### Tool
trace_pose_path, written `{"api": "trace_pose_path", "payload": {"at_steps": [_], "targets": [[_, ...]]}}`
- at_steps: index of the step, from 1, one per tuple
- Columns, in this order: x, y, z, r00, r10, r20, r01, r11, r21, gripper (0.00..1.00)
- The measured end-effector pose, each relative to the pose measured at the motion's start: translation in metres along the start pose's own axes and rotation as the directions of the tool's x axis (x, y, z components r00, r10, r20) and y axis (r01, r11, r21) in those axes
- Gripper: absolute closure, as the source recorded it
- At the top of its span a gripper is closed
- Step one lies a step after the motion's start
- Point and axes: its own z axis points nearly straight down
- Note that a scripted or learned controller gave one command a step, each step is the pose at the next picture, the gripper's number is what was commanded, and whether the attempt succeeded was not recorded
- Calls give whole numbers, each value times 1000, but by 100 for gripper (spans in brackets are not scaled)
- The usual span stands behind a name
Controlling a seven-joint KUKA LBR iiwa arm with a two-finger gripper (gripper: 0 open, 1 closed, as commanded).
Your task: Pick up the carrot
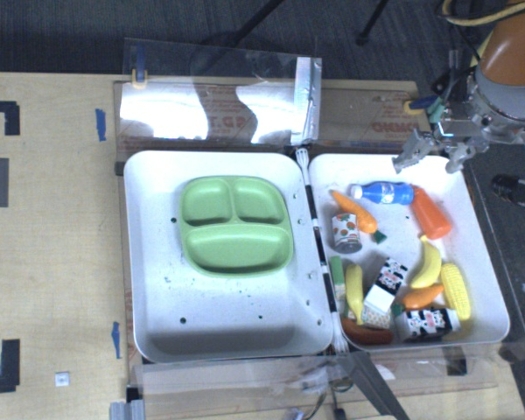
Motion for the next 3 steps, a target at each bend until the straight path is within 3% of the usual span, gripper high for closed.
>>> {"api": "trace_pose_path", "payload": {"at_steps": [1,2,3], "targets": [[72,-62,95,987,-164,0,164,987,-1,0],[70,-92,95,989,-147,-1,147,989,1,0],[27,-39,96,904,-429,3,429,904,-5,0]]}}
